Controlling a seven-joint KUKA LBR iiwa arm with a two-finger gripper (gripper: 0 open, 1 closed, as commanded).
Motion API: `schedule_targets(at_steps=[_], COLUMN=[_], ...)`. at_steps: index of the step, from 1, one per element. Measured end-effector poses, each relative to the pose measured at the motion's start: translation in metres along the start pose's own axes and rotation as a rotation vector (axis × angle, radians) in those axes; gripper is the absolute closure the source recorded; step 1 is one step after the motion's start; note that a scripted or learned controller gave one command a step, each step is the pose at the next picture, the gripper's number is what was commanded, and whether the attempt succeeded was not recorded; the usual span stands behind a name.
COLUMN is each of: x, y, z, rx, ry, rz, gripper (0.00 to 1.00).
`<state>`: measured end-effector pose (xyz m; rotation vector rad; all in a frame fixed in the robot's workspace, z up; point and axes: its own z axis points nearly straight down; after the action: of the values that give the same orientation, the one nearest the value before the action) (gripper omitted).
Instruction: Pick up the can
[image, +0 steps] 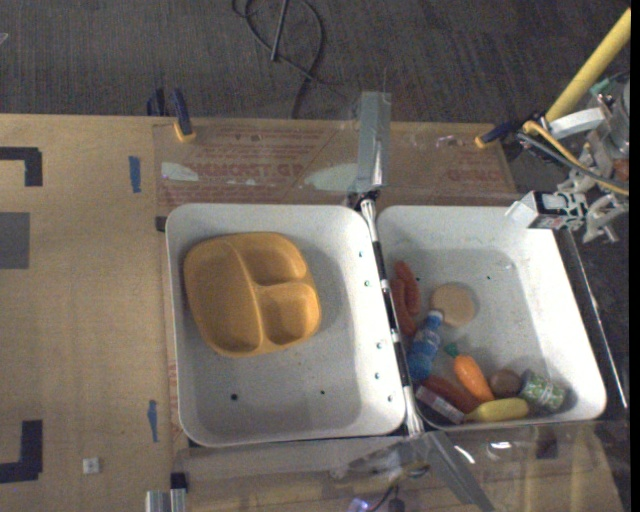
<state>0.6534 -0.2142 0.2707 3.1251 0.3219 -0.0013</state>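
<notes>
Camera view: claw (590, 205) at two o'clock, grip unreadable; approach pending, must reach can (543, 391) at five.

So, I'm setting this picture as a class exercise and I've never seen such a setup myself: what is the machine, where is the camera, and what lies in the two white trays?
The picture comes from one fixed camera above a workbench, looking down at a slant. At the top right you see part of a robot arm with its gripper hanging near the right bin's far corner, above the bench rather than down among the things. I cannot tell how it is set, and I see nothing held in it.

Two shallow white bins sit side by side. The left bin holds a yellow divided plate. The right bin holds small toy foods clustered along its left and near sides: a blue bottle, a carrot, a banana, a round tan disc, and the can, lying in the near right corner.
</notes>
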Motion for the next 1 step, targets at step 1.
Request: schedule_targets(at_steps=[1], x=[-0.0219], y=[-0.0655], z=[0.082], rx=[0.003], ry=[-0.003], rz=[-0.018], gripper=[1.0])
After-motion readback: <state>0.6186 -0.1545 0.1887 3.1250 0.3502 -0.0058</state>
